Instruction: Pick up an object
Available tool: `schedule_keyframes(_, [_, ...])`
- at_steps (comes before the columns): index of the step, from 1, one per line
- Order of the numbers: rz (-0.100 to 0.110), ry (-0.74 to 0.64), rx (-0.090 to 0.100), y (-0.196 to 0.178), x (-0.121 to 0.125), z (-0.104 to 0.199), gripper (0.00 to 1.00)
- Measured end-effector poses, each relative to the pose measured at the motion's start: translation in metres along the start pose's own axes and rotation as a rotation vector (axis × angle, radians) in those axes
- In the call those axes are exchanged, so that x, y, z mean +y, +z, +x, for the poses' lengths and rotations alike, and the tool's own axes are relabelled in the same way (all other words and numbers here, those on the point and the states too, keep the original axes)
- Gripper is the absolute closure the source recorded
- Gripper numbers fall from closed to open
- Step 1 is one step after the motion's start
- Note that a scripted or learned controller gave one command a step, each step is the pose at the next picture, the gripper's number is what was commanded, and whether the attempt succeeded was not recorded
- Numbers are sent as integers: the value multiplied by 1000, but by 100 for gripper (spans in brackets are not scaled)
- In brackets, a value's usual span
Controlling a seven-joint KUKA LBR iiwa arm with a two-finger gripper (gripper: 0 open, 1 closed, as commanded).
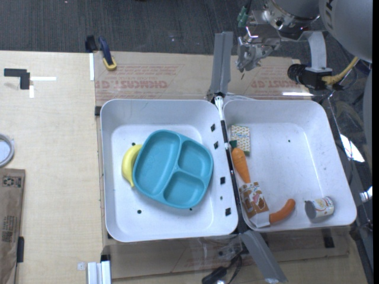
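My gripper (251, 57) hangs high above the back edge of the right bin (308, 108), near the divider between the bins, with nothing visible in it. In the right bin lie an orange carrot (240, 164), a green-and-tan packet (240, 138), a printed snack packet (254, 201), an orange sausage (282, 211) and a small tipped can (320, 208). The left bin (112, 176) holds a blue divided plate (173, 168) with a yellow banana (129, 164) tucked against its left side.
A grey post (222, 64) rises at the back between the bins. A blue-and-yellow clamp (105, 53) lies on the cardboard behind the left bin. A roll of tape (5, 151) and a brown paper bag (10, 218) sit on the bench at far left.
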State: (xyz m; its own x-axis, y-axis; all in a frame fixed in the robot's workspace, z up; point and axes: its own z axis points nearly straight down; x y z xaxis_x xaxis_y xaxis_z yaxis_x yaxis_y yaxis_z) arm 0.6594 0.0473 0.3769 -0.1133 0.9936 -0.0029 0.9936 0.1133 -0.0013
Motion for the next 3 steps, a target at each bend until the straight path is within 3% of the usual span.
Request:
schedule_keyframes(1, [3,17,0,161,1,14,100])
schedule_keyframes(2, [1,-128,1,206,13,118,100])
schedule_keyframes(3, [3,-11,0,263,18,167,100])
